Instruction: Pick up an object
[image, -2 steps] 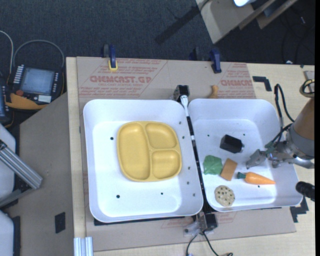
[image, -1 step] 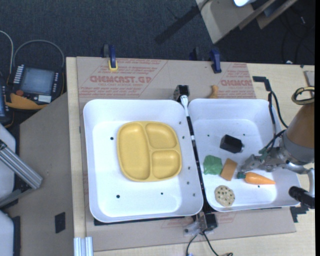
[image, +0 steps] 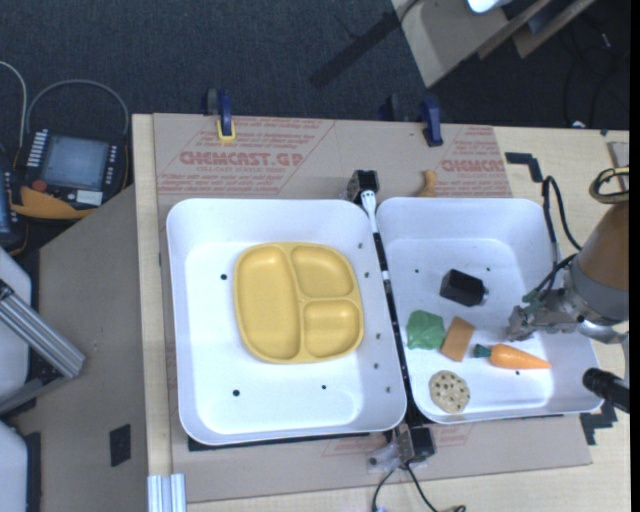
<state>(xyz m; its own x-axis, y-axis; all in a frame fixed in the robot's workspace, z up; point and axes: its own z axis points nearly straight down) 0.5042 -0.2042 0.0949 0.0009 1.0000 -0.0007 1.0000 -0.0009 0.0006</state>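
Gripper (image: 527, 322) hangs low at the right bin's (image: 500, 225) right side, just above the toy carrot (image: 520, 357); a black block (image: 463, 288) lies nearby; finger state: cannot tell

Look to the right bin (image: 400, 215): your gripper (image: 527, 322) sits low at its right side, just above the toy carrot (image: 518, 356). Left of that carrot lie a tan block (image: 458, 339) and a green piece (image: 425, 330), touching each other. A black block (image: 463, 288) rests above them, a cookie (image: 449, 391) below. Left of the right bin, the left bin (image: 195, 330) holds a yellow divided plate (image: 297, 301).
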